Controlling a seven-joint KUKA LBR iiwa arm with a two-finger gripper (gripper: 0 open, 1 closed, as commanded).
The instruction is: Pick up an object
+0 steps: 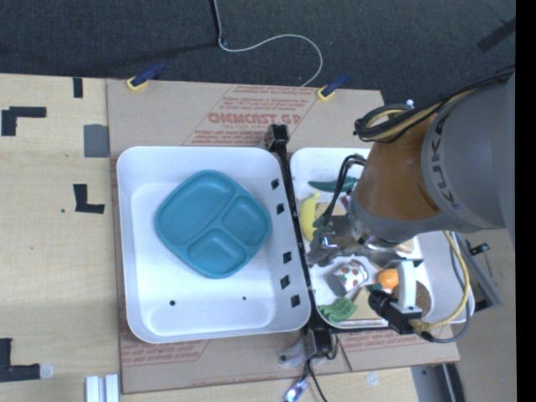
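I have one fixed camera above the bench, looking down at a slant from fairly near; both white bins, the left bin and right bin, fit in frame, and the arm enters from the right

Dark carpet-like floor behind, white cable across it, cardboard sheet on pale bench, 2 blue-yellow clamps
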